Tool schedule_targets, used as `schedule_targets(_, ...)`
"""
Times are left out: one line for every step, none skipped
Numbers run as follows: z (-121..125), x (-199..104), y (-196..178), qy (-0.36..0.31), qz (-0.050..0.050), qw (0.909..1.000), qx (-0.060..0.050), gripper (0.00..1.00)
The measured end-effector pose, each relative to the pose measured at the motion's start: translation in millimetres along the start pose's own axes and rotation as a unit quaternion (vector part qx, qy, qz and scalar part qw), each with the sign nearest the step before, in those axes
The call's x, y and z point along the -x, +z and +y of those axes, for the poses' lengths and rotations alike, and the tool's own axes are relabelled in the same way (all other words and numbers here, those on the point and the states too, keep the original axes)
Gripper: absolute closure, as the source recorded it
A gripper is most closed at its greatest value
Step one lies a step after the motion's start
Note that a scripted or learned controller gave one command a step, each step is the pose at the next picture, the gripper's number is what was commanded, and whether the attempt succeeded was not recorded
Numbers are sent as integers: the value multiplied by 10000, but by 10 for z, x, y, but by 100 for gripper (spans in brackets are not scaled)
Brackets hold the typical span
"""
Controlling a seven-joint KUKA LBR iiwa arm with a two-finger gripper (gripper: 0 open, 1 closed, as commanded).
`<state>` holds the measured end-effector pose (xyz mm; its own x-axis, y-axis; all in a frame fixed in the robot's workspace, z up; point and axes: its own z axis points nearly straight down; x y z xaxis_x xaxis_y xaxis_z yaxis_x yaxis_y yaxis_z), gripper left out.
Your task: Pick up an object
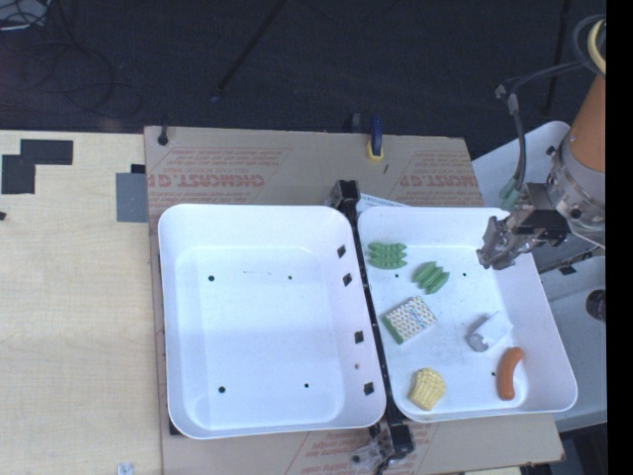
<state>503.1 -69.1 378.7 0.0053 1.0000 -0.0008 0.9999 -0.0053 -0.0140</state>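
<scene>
Even, bright overhead illumination; both white bins (259, 228) approach overexposure, with faint bluish shading along the left bin's inner walls. Soft short shadows lie beneath the small objects. The dark floor (297, 47) behind the bench shows little detail. Overall resolution is low, edges slightly soft.

A single fixed camera looks down at a slant from above the bench (79, 315), taking in both bins, left (257, 226) and right (465, 228), whole. The far edge lies toward the top; the arm (584, 166) enters from the right.
</scene>
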Motion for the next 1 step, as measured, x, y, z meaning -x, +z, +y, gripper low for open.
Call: schedule_targets(-212,-585,-710,-59,9,9999,93,100)
